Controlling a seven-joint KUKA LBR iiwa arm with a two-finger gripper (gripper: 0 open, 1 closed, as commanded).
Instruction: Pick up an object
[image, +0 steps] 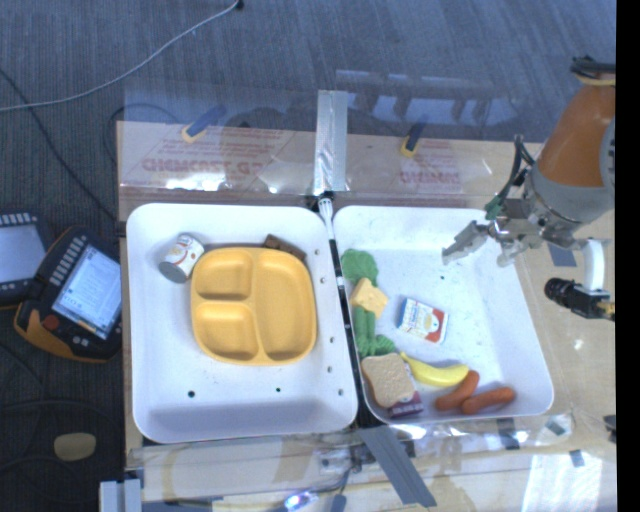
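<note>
The gripper hangs over the far right part of the right bin, its fingers spread with nothing between them. Toward the near side from it lie a small carton, cheese wedge, banana, sandwich and sausages. A yellow tray fills the left bin.
</note>
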